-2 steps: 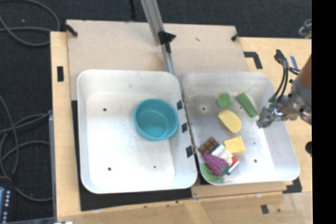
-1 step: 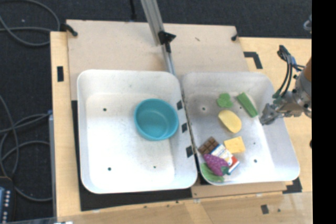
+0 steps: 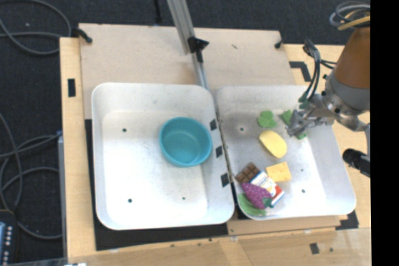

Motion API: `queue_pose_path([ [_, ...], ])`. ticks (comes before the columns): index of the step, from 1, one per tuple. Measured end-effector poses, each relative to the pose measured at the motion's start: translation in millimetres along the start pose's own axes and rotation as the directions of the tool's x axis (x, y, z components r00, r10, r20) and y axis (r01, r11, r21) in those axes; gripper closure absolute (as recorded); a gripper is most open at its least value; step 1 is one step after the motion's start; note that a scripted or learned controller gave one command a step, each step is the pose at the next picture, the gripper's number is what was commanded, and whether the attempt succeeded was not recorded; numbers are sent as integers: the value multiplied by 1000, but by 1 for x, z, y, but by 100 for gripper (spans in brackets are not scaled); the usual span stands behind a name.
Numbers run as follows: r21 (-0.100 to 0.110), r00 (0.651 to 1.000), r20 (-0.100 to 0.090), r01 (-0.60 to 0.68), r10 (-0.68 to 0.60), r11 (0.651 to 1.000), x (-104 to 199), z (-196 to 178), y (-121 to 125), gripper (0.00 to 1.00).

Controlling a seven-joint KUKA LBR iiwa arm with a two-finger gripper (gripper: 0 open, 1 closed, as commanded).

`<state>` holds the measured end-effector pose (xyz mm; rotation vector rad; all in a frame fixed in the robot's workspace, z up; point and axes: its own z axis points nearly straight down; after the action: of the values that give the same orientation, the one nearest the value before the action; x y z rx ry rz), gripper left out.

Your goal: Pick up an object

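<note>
My gripper (image 3: 297, 126) hangs low over the right bin (image 3: 324, 196), its tip right at a green piece (image 3: 290, 119) that shows on both sides of it. Whether the green piece is between the fingers is hidden. Just to its left lie a second green piece (image 3: 267, 119) and a yellow lemon-like object (image 3: 273, 144). Nearer the front are a yellow block (image 3: 279, 172), a brown chocolate bar (image 3: 247, 172), a red-and-white item (image 3: 269, 187) and a purple bunch of grapes (image 3: 255, 194) on a green plate (image 3: 249, 210).
The left bin (image 3: 112, 196) holds a blue bowl (image 3: 185, 141). A metal camera pole (image 3: 177, 3) slants down to the ridge between the bins. Cables lie on the dark floor at left.
</note>
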<state>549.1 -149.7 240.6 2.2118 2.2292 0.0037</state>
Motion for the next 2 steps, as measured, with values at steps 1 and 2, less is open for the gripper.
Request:
queue_pose_path([
  [1, -1, 1000, 0, 0, 0, 1000, 47, -11, 23, 100],
  [2, 0, 1000, 0, 0, 0, 1000, 102, -6, 52, 100],
])
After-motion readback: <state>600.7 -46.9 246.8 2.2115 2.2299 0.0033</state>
